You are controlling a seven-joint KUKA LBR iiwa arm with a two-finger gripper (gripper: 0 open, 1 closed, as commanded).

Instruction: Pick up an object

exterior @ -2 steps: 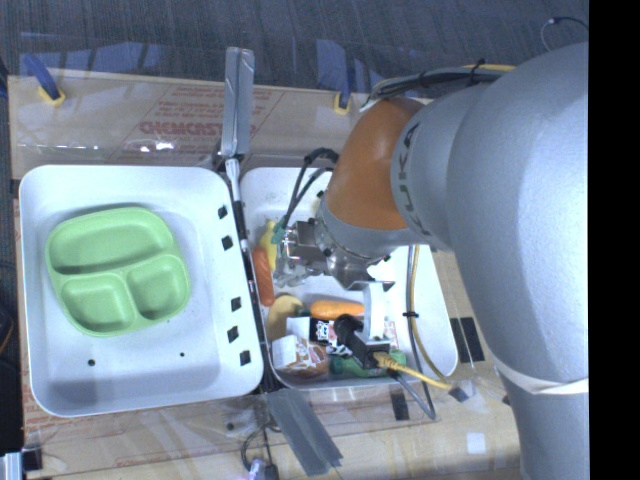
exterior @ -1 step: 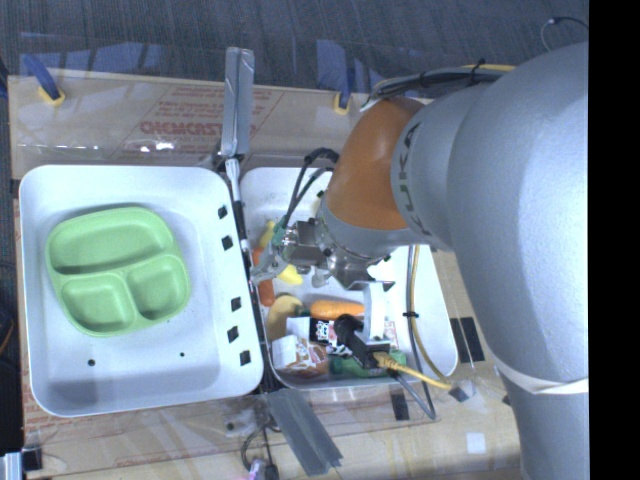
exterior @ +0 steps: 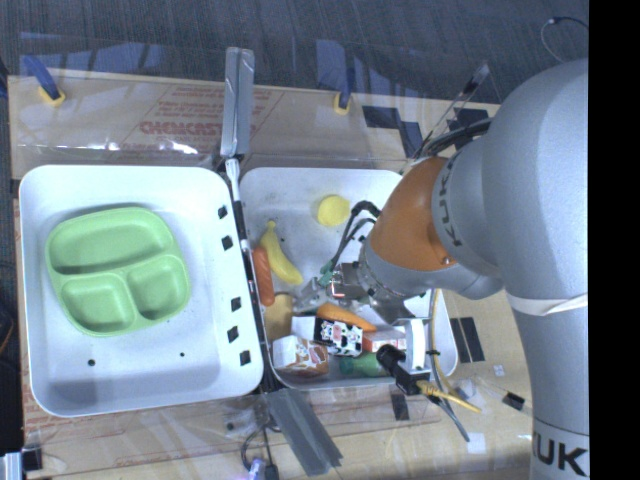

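Note:
The right bin [exterior: 300,183] holds a pile of toy food. A yellow lemon [exterior: 333,210] lies near its back, and a banana [exterior: 280,256] and a red sausage [exterior: 263,276] lie along its left wall. My gripper [exterior: 333,286] hangs low over the middle of this bin, just right of the banana and above an orange carrot [exterior: 346,316]. A black-and-white spotted item [exterior: 341,338], a green piece [exterior: 361,365] and a small carton [exterior: 291,351] crowd the front edge. The wrist hides the gripper's tips.
The left bin [exterior: 60,368] holds a green divided plate [exterior: 117,268]. A grey divider bar [exterior: 237,98] stands between the two bins at the back. My arm's large grey body covers the right side of the bench.

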